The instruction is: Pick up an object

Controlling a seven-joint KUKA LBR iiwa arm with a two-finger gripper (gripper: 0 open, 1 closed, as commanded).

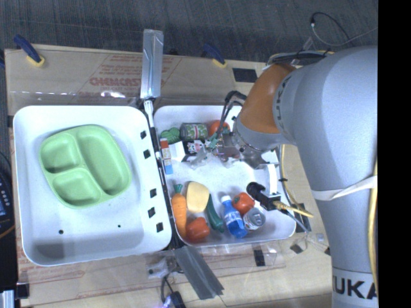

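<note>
We see the grey arm (334,146) reaching in from the right over the right bin (277,233). The left bin (26,172) bears a green divided tray (85,164). The gripper (215,147) sits low near the right bin's far end, just beside a green can (192,131); whether it grips anything we cannot tell. Along the bin's near edge lie a carrot (179,212), a yellow piece (196,196), a blue bottle (232,218), a red tomato-like piece (243,202) and a small metal can (255,219)
</note>
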